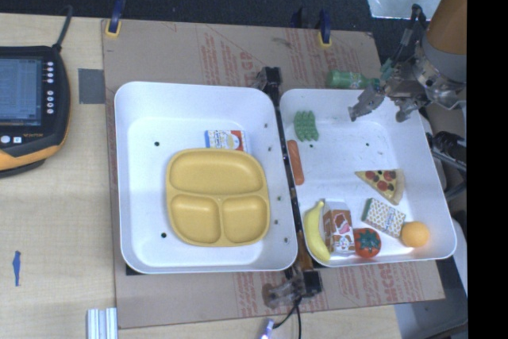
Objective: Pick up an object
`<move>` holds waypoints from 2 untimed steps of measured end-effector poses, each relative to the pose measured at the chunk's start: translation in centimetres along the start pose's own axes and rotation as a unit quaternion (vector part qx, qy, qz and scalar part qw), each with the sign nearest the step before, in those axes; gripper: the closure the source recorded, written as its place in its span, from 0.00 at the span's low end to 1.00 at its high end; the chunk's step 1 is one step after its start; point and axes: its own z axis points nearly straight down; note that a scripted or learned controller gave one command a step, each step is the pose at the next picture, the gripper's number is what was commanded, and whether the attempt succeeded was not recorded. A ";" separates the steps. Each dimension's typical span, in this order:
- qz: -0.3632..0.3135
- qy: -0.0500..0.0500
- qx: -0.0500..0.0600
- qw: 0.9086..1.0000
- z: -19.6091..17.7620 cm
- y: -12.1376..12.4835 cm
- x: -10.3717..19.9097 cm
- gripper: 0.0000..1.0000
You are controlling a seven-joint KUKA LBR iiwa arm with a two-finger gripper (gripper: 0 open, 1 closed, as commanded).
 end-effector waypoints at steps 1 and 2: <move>0.000 0.000 0.001 1.000 3.8 -6.4 -0.8 0.00; 0.000 0.000 0.001 1.000 11.9 -10.6 2.6 0.00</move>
